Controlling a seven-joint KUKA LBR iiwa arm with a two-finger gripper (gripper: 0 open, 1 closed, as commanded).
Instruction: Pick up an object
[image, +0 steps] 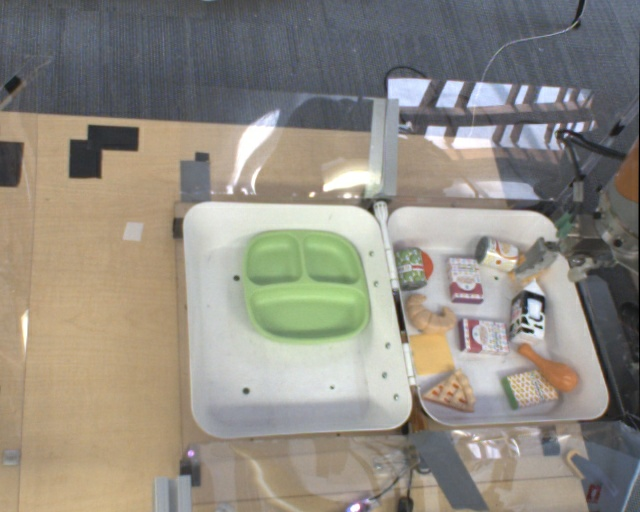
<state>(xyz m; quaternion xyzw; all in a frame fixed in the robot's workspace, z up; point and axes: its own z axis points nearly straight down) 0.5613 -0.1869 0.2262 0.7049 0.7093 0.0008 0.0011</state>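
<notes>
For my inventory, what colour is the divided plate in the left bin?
Light green plate, camera view.

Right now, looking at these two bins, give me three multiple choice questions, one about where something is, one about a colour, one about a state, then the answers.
1. Where does the green plate lie?
A. In the left bin
B. In the right bin
C. On the wooden bench outside the bins

2. What colour is the flat cheese slice in the right bin?
A. Blue
B. Yellow
C. Black

3. How many compartments does the plate have, and what is in them?
A. Three, with no food in them
B. Three, each holding food
C. One, holding the pizza slice

Answers:
1. A: the plate sits in the middle of the left bin, apart from the toy food.
2. B: the square slice is plain yellow, just above the pizza slice.
3. A: two small wells above one long well, all showing bare green.
</notes>
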